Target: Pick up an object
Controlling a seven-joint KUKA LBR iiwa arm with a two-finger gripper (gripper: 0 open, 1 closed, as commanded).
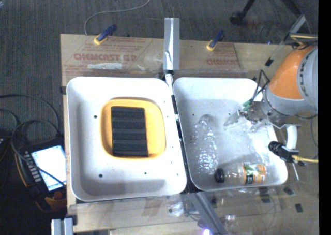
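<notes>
Clear plastic bottle [207, 143]: lies in the right bin [227, 86], left of its middle, hard to make out against the white floor.
Second bottle [241, 173]: dark cap, green and orange label, on its side along the right bin's near edge, cap toward the left.
Claw [247, 111]: low over the right bin by its right edge, above crumpled clear plastic [235, 117]; whether it is apart or together cannot be told, and nothing is seen clamped in it.
Arm [297, 81]: reaches in across the right bin's right edge, orange band uppermost, wrist bent down toward the bin.
Left bin [83, 141]: holds a yellow tray with black ribbed block [129, 130] at its middle.
Tabletop [77, 55]: carries both bins side by side.
</notes>
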